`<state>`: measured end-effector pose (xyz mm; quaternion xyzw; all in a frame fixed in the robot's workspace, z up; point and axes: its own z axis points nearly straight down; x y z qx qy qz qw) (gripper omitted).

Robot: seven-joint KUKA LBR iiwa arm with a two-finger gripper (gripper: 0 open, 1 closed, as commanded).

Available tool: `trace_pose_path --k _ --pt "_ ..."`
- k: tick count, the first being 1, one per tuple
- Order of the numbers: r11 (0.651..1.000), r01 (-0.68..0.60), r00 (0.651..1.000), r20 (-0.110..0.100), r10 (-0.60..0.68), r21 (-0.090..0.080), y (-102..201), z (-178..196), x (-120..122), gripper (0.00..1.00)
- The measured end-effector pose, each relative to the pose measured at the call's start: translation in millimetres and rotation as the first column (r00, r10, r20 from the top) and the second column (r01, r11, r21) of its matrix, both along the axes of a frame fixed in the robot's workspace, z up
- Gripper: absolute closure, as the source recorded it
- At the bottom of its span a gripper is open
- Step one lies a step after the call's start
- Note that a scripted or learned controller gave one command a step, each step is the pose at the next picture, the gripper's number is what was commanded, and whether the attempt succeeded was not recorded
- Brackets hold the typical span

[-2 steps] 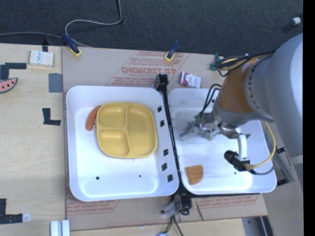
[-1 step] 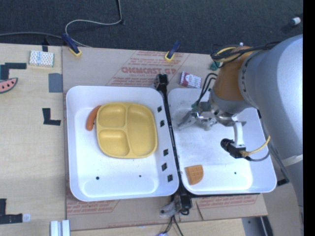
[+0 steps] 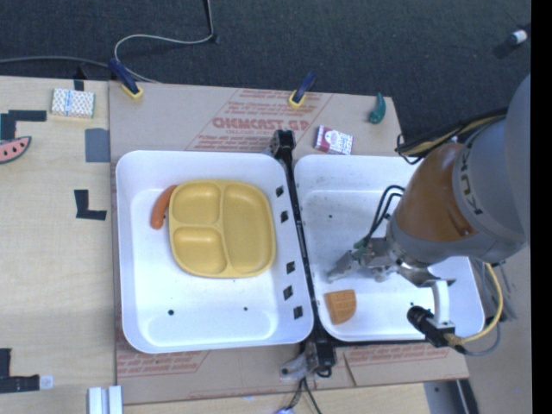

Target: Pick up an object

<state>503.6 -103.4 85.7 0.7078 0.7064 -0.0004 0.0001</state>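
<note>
Two white bins are seen side by side on a cardboard sheet at the middle of the frame. In the left bin (image 3: pixel 138 317) a yellow divided plate (image 3: pixel 222 228) is laid, and an orange sausage (image 3: pixel 159 207) is tucked against the plate's left edge. In the right bin (image 3: pixel 345 188) an orange block (image 3: pixel 340 305) is found near the lower left corner, close to the bin's front wall. The arm (image 3: pixel 457 201) is extended in from the right of the frame, and the gripper (image 3: pixel 338 270) is held low over the right bin's floor, just above the block in the picture and apart from it. The jaws are seen slightly spread, with nothing between them. A small packet (image 3: pixel 332 140) is lying on the cardboard above the right bin.
</note>
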Motion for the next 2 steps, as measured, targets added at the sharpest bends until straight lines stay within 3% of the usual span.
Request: trace_pose_path --k 1,2 --pt "1.000 -0.004 1.000 0.005 0.004 -0.001 7 0 67 0.00" --pt "1.000 -0.003 1.000 0.002 0.003 0.000 4 0 100 0.00"
